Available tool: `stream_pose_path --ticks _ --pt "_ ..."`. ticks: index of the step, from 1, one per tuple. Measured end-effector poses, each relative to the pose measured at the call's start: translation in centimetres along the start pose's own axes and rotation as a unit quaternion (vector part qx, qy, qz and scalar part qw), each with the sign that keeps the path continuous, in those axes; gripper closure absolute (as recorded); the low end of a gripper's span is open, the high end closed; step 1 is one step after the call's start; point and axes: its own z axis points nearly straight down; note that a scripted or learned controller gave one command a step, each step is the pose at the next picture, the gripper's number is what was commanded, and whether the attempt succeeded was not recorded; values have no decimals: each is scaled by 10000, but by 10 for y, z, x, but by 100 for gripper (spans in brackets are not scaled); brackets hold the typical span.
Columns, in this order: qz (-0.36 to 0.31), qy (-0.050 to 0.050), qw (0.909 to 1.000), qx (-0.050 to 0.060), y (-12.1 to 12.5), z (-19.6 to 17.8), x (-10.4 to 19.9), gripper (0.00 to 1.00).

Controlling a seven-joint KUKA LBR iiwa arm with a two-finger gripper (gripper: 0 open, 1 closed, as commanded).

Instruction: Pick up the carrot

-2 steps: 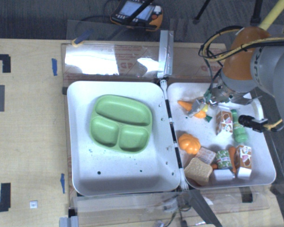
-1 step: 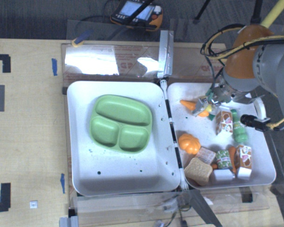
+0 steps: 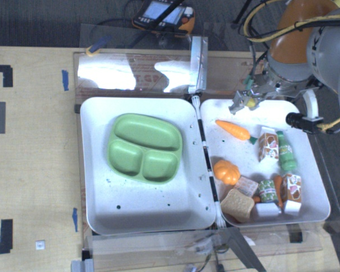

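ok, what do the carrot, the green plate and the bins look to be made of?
Carrot: likely moulded plastic toy; smooth, even orange with a small green tip. Green plate: looks like matte plastic; uniform colour, rounded moulded compartments. Left bin and right bin: probably glossy white plastic; soft glare and rounded corners, though coated metal can't be excluded.

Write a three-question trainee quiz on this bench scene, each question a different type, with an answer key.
1. True or false: the carrot lies on the green divided plate.
2. Multiple choice: the hand is (a) above the right bin's far edge, apart from the carrot; (b) over the left bin; (c) touching the bread slice.
3. Fill in: the small pumpkin sits in the ____ bin.

Key: 1 false, the carrot lies in the right bin; 2 (a); 3 right.
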Motion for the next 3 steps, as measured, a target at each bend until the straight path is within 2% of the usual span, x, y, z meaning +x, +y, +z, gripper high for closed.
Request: stream_pose_path --ticks 1,2,3 --pt "-1 1 10000 1 0 0 0 0" --pt "-418 17 9991 24 -9 100 -34 0" --pt "581 -1 9983 -1 -3 3 -13 0"
